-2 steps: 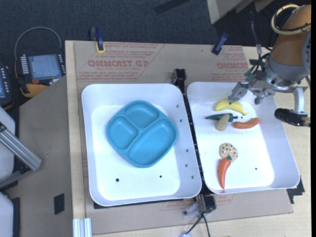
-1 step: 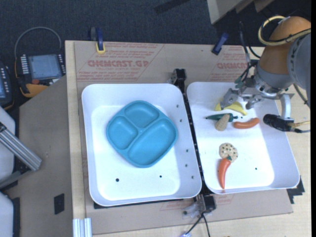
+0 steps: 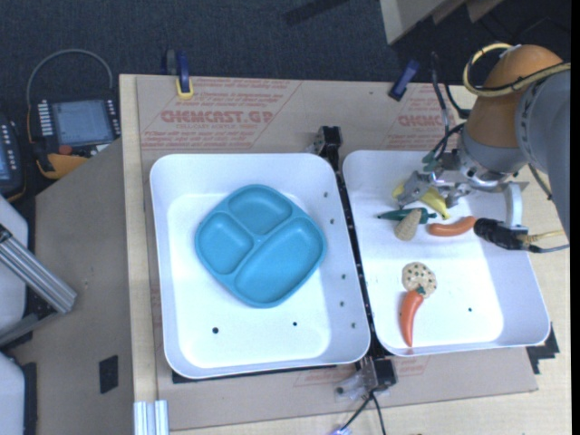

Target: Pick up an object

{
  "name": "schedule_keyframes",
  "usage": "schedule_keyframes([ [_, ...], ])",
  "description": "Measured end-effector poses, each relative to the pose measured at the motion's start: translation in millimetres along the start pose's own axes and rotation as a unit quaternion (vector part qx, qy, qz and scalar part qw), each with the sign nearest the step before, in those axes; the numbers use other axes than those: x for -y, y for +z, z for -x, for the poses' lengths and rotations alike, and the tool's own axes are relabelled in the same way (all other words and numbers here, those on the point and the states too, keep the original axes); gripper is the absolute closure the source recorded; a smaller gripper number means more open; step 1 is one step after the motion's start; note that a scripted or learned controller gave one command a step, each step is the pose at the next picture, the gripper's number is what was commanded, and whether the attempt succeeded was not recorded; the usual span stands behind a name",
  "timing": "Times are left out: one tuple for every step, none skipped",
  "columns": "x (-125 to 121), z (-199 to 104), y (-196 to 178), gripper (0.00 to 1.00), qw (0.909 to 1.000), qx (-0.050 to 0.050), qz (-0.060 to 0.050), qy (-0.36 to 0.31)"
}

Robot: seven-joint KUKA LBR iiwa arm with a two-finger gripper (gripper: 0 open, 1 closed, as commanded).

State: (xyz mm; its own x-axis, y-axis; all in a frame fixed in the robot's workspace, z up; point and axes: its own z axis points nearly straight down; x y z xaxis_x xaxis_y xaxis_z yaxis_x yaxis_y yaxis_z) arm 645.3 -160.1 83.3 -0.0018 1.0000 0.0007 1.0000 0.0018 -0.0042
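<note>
Hovering over the right bin's (image 3: 507, 329) far toys — banana (image 3: 437, 203), sausage (image 3: 450, 227) — the tool (image 3: 433, 187); its state cannot be told.

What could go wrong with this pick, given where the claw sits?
1. The claw is over a tight cluster: yellow piece, corn-like piece and sausage lie close together, so it may pinch two or nudge them apart.
2. The cluster sits near the right bin's back wall, so items could get pushed against it.

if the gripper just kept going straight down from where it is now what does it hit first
Most likely the yellow banana-like piece directly beneath the gripper in the right bin, though depth is hard to judge from this slanted view.
</note>
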Motion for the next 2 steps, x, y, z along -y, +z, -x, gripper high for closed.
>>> schedule_keyframes([
  [0,0,-12,1.0,1.0,0.0,0.001,0.0],
  [-3,6,-57,1.0,1.0,0.002,0.005,0.001],
])
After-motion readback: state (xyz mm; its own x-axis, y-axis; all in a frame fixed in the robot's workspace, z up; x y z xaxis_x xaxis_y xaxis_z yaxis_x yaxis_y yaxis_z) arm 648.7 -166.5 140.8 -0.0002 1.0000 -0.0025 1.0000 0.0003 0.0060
